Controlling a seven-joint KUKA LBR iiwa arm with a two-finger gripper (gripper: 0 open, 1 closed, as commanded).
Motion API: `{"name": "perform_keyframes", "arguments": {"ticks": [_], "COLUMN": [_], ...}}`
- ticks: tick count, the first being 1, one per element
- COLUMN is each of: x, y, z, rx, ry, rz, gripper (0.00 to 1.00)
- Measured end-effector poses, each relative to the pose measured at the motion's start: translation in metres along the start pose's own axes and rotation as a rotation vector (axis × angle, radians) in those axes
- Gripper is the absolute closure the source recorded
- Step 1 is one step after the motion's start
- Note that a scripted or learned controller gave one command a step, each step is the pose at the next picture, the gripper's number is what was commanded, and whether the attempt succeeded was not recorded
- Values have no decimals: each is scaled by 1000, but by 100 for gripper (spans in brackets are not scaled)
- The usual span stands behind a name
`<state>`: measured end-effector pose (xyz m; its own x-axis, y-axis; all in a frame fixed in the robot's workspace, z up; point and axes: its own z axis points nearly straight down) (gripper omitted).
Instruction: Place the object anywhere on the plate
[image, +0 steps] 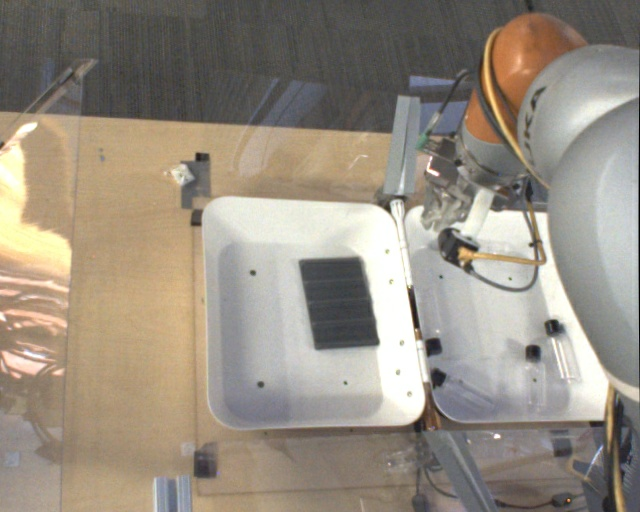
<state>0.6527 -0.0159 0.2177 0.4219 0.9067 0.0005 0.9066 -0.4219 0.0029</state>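
The plate (339, 302) is a dark grey ridged rectangle lying flat in the middle of the left bin (230, 300). Several small clear pieces with black ends lie in the right bin (500, 310): one (558, 350) near its right side, one (533, 368) beside it, and one (447, 381) at the front left corner. My gripper (446, 214) hangs over the back left corner of the right bin, just right of the wall between the bins. It is well apart from the clear pieces and from the plate. Nothing shows on the plate.
The arm's large grey body (600, 200) covers the right bin's right side. A yellow cable (505, 260) loops below the wrist. A grey post (402, 145) stands behind the gap between the bins. Bare wooden bench (110, 300) lies to the left.
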Motion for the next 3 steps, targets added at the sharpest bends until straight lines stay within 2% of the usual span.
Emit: {"name": "perform_keyframes", "arguments": {"ticks": [1,2,3], "x": [36,74,125], "y": [-30,-78,-118], "z": [32,28,34], "rx": [-1,-2,-3], "ry": [2,3,4], "rz": [-273,-498,-726], "gripper": [100,100,100]}}
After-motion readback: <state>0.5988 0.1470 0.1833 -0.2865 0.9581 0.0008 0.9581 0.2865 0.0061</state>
